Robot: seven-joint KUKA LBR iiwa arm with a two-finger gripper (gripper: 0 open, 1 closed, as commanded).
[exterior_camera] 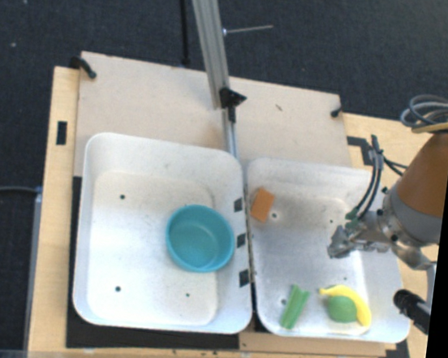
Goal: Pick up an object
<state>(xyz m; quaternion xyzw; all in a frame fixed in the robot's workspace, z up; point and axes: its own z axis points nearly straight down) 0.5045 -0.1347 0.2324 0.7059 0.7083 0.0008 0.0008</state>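
Green ball [342, 309] with yellow banana [359, 306] lies near-right; gripper [341, 245] hovers above right bin [270, 323], jaws' state unclear.

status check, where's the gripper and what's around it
Gripper over the right bin, nothing seen between its fingers. Nearest: green and yellow object, green stick, orange block. Blue bowl in left bin.

1. White bins: two, the left bin [107, 200] and the right bin [304, 189].
2. Blue bowl [200, 238]: one.
3. Orange block [261, 204]: one.
4. Green stick [294, 308]: one.
5. Green ball [342, 309]: one.
6. Yellow banana [359, 305]: one.
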